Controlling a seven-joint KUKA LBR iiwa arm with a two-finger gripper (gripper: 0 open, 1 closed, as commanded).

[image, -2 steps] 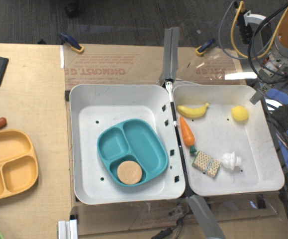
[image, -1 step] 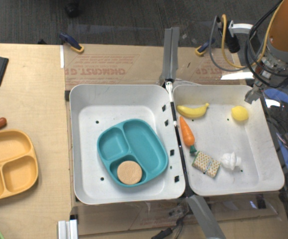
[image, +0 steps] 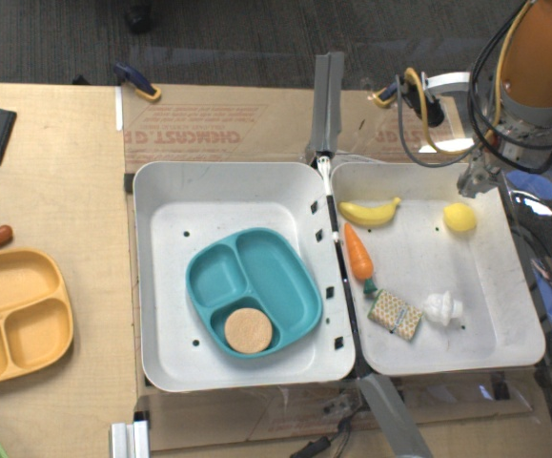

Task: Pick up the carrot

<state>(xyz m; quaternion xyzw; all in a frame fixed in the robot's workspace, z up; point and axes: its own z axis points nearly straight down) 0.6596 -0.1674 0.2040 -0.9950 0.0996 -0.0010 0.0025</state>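
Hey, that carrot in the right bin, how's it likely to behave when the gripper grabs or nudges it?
The carrot looks like smooth moulded plastic, so probably stiff and light, perhaps slippery. Its rounded, tapered body may roll or pivot if nudged. It lies close to the right bin's left wall, which could crowd a finger.

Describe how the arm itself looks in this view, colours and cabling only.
The arm enters at the upper right. Its visible part is a rounded orange band above a grey metal wrist section. Black cables loop loosely around it, and one runs left to a white fitting with a yellow detail. The tool is grey, too small to make out further.
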